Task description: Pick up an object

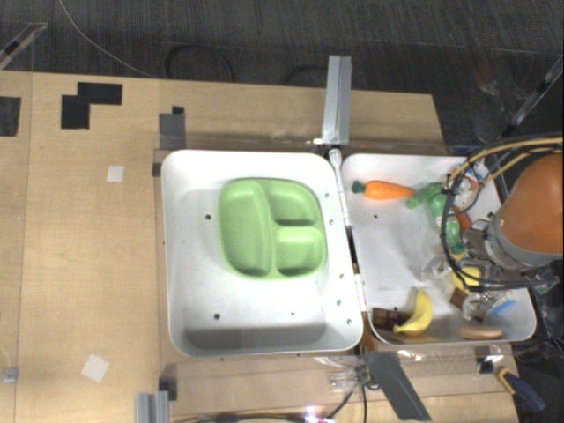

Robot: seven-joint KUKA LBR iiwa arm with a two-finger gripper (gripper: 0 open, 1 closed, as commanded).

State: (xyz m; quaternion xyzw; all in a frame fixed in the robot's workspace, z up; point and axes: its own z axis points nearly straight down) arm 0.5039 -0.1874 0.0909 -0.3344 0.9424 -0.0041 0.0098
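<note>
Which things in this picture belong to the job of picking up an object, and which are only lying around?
For the job:
- carrot, right bin
- banana, same bin, near the front wall
- green item beside the carrot
- the arm over the right bin

Lying about:
- green divided tray in the left bin
- wooden bench

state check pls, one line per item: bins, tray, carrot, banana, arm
left bin: holds the green tray
green tray: flat, right way up, compartments bare
right bin: holds the small items, arm over its right side
carrot: lying flat near the far wall, untouched
banana: lying near the front wall, untouched
arm: low over the right bin; nothing seen held
</note>
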